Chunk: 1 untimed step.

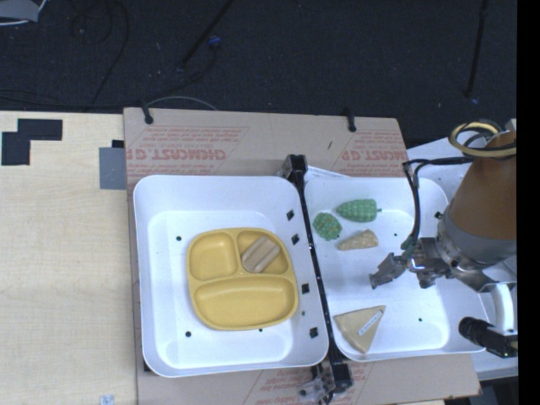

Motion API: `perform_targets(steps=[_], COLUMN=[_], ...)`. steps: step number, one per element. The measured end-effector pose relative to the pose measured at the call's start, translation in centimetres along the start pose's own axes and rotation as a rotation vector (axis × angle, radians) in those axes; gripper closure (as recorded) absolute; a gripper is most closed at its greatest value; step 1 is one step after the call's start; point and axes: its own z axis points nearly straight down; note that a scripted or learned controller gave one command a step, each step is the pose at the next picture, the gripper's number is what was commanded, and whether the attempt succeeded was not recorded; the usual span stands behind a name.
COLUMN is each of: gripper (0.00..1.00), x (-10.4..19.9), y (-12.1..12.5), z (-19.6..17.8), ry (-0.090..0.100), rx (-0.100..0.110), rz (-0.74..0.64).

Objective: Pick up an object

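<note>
Camera view, looking down at a slant: you have two white bins side by side on the bench [59,310].

Count, left bin [160,310]: one yellow divided tray [240,298], three compartments. One tan block [260,254] lies in the tray's far right compartment, long axis running near-left to far-right. The other two compartments hold nothing you can see.

Count, right bin [426,336]: four loose items.
- One green pepper-like piece [357,210], far side, long axis left to right, stem end to the right.
- One small round green piece [327,224], just left of and slightly nearer than the pepper.
- One small tan wedge [359,240], just near of the pepper, long axis left to right, thin end to the left.
- One larger pale triangular wedge [361,326], near edge of the bin, well apart from the other three, one point aimed at the near rim.

The gripper [386,274] sits over the middle of the right bin, reaching from the right and pointing left, between the small tan wedge and the larger wedge. You see nothing between its fingers; whether they stand open or closed cannot be told from this angle.
</note>
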Motion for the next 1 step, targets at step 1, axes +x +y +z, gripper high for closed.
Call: perform_targets(steps=[1], gripper=[0.00], x=[-0.01], y=[0.24], z=[-0.50], ry=[-0.002], rx=[-0.011], rz=[-0.002])
